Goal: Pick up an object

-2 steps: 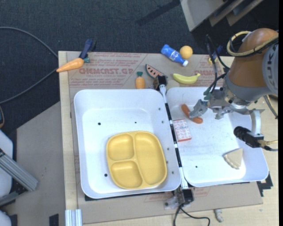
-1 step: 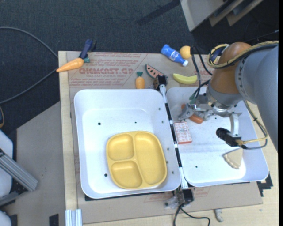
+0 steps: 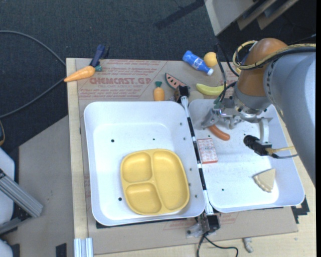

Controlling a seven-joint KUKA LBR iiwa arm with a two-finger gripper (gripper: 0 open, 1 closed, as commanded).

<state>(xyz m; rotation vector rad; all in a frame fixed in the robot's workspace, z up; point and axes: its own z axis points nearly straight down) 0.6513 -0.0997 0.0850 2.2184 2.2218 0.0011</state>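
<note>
- The gripper (image 3: 218,119) hung over the right bin (image 3: 235,198), just above the sausage (image 3: 219,132); its jaw state could not be told.
- 1 bread wedge (image 3: 265,179) lay well apart from the sausage.

We see dark carpet floor (image 3: 40,20), a tan bench (image 3: 75,150), a black cable (image 3: 35,42), pale furniture (image 3: 235,12) top right

Behind the bins on the counter (image 3: 125,83): carrot (image 3: 80,75), small orange bottle (image 3: 159,93), watermelon slice (image 3: 172,80), blue bottle (image 3: 196,62), lemon (image 3: 210,59), banana (image 3: 209,90). Grey cable (image 3: 35,42) across dark floor.
</note>
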